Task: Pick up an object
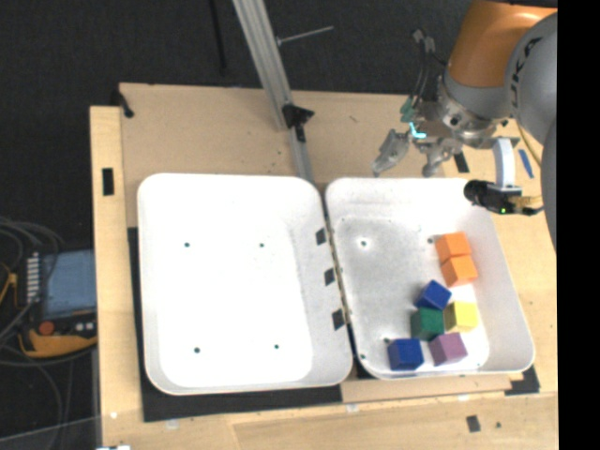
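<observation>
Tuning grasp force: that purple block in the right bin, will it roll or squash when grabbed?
The purple block looks like a flat-faced cube, so it should slide, not roll. Its crisp edges suggest it is stiff, though the material can't be told. It sits against the yellow block near the bin's wall, so pushing may jam it or shift its neighbour.

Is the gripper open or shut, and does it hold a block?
Open: the gripper has its fingers spread, with nothing between them, above the right bin's far rim.

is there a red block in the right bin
No, the blocks clustered in the right bin are orange, blue, green, yellow and purple.
</observation>
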Controlling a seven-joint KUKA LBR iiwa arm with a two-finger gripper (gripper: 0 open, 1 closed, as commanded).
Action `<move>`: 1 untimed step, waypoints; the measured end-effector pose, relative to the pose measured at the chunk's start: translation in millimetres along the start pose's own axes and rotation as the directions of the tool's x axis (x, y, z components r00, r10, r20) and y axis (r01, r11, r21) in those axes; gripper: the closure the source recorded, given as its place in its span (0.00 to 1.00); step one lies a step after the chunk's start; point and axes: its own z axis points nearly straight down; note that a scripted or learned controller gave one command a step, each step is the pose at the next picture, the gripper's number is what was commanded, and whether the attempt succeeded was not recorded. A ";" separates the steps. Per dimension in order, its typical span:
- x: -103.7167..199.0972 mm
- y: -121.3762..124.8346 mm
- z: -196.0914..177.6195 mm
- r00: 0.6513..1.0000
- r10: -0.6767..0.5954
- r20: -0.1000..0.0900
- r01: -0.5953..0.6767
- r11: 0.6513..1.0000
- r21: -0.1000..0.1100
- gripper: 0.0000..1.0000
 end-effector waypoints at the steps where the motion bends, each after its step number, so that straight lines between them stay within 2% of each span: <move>1: -0.8 0.6 -3.2 1.000 -0.001 0.003 0.001 1.000 -0.005 0.00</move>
